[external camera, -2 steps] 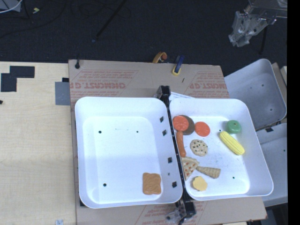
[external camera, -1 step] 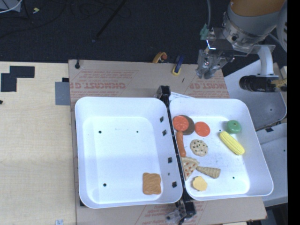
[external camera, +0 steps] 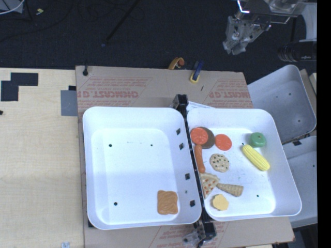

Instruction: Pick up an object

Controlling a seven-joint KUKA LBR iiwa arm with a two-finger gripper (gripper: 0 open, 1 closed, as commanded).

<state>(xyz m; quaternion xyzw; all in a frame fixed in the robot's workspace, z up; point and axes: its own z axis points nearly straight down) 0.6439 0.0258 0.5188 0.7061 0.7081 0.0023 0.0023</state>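
The arm [external camera: 289, 1] comes in from the right at the far side of the scene, high in the upper right corner. Its wrist is turned toward the left. The gripper [external camera: 237, 35] hangs at the left end of the arm and points down and a little to the near side. Nothing is visible between its fingers.

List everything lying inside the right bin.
The right bin holds a tomato slice, corn, a green piece, a cookie, a carrot, a cone and a pizza slice. Whatever lies beneath them is covered.
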